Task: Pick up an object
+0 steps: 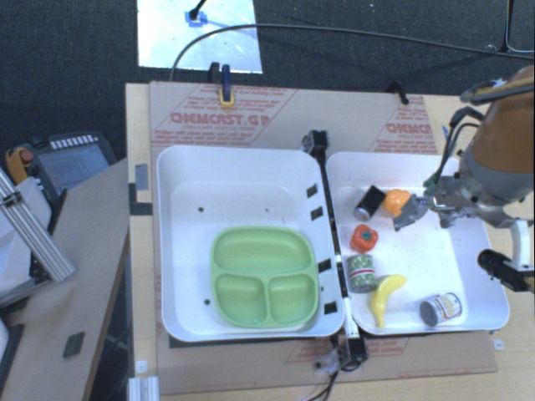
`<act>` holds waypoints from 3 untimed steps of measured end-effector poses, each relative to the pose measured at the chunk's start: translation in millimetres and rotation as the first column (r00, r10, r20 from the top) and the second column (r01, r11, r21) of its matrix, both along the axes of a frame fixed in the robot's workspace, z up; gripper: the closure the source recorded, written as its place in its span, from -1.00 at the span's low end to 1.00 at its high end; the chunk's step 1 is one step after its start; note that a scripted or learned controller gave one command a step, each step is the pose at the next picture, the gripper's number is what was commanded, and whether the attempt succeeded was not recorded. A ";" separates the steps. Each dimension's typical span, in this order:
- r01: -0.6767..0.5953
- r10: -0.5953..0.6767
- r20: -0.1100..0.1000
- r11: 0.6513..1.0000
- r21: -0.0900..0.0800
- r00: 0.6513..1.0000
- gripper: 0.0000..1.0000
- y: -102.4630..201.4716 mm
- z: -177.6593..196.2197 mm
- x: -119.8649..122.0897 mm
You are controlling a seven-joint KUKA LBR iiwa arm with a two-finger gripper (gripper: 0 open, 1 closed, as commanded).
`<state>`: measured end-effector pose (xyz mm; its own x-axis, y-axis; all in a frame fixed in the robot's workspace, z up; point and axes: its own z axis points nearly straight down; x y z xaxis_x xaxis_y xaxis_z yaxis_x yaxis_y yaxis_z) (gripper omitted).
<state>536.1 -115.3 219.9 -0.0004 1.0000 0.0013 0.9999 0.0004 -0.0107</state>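
I log the gripper low in the right bin, just at three o'clock of a small orange object near the back wall; whether its fingers are apart or together I cannot tell from this slant. The object looks like light, rigid, smooth plastic, probably slippery. I would pinch it across its widest middle.

Both bins white: left bin, right bin. Tray pale green, three sections. Right bin items: banana yellow, can silver with white label and red marks, cup green/white patterned, pepper orange-red with green top, cylinder black, ball orange. Gripper grey. Arm orange band. Board tan, red print.
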 end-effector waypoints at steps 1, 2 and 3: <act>-0.003 0.003 0.012 1.000 -0.002 1.000 -1.00 0.2 6.0 2.6; 0.000 0.000 0.008 1.000 -0.001 1.000 -1.00 -4.8 -39.1 8.3; 0.000 0.000 0.007 1.000 -0.001 1.000 -1.00 -9.7 -99.6 3.4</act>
<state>539.5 -125.0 120.3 -0.0006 1.0000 0.0008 1.0000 0.0006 -0.0036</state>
